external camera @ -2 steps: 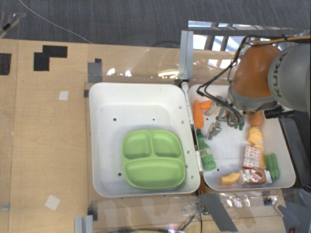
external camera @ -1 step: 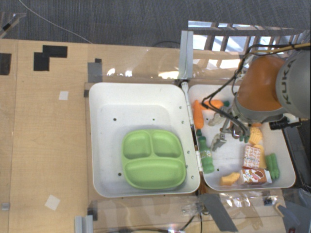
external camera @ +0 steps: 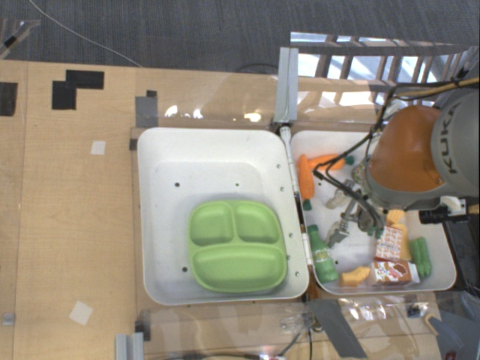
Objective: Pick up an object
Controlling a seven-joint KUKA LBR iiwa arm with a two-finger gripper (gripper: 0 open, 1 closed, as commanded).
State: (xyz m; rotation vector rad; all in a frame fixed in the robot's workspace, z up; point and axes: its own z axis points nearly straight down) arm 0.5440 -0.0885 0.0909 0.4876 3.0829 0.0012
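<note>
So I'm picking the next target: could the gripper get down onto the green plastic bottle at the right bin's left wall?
Probably yes: the gripper hangs just right of the green plastic bottle, nothing lying on it, though the bin wall crowds one side.

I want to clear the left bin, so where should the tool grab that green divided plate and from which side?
A judgement: take the green divided plate by its raised outer rim, coming straight down from above. It lies flat on the floor of the left bin, so there is no side to get under. The far edge, toward the bin's bare floor, leaves more room than the near edge, which sits close to the wall.
</note>
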